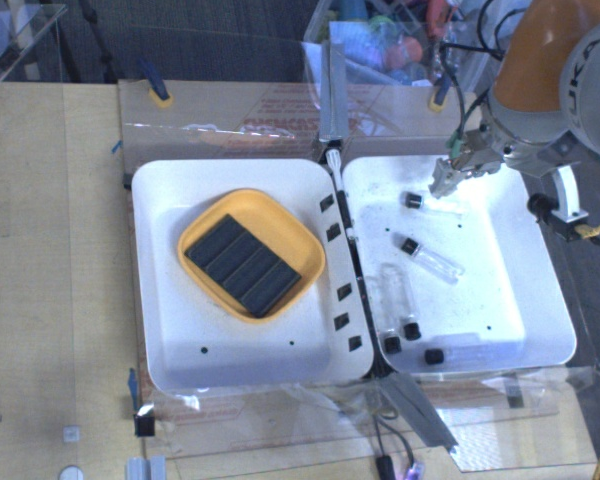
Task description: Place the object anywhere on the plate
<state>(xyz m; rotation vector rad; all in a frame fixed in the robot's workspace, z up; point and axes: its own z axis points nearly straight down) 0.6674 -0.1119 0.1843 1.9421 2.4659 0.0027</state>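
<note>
Vial (412, 200): black-capped, lying in right bin (540, 298), touching just left of my gripper (446, 181) | long axis across bin | gripper state: I cannot tell | plate (202, 230): yellow, far left of vial, left bin.

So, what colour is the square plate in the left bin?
Yellow-orange plate, holding a dark ribbed slab; camera view.

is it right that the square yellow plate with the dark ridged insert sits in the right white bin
No. In the camera view the square yellow plate with the dark ridged insert sits in the left white bin, not the right white bin.
</note>
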